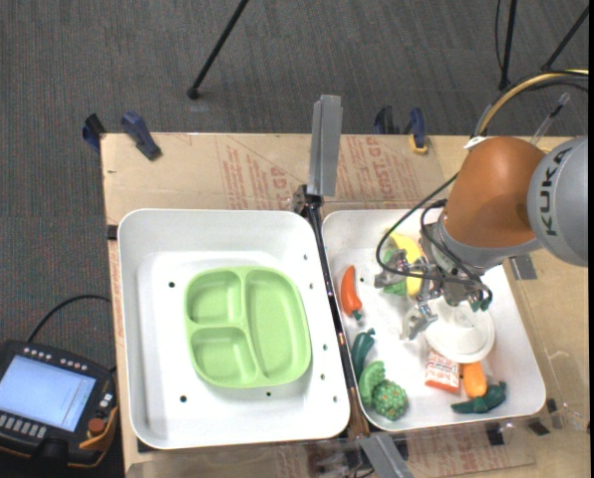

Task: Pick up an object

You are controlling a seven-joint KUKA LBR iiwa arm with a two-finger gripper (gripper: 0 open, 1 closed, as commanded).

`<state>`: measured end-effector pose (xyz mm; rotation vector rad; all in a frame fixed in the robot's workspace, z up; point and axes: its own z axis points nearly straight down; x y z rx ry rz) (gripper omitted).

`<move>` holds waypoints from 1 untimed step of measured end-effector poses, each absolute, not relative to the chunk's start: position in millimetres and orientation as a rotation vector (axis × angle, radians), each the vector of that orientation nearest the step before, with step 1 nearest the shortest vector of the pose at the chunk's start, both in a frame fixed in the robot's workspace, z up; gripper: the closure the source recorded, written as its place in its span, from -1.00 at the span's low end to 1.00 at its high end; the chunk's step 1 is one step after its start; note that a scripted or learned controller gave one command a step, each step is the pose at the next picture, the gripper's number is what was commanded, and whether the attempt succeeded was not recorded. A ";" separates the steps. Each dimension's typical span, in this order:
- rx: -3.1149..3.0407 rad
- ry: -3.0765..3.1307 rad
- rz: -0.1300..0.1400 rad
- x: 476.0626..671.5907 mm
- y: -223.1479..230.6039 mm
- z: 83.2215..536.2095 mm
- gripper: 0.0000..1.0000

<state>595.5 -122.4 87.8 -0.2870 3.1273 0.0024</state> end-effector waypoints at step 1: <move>-0.378 3.115 0.003 635.1 -104.1 88.4 -1.00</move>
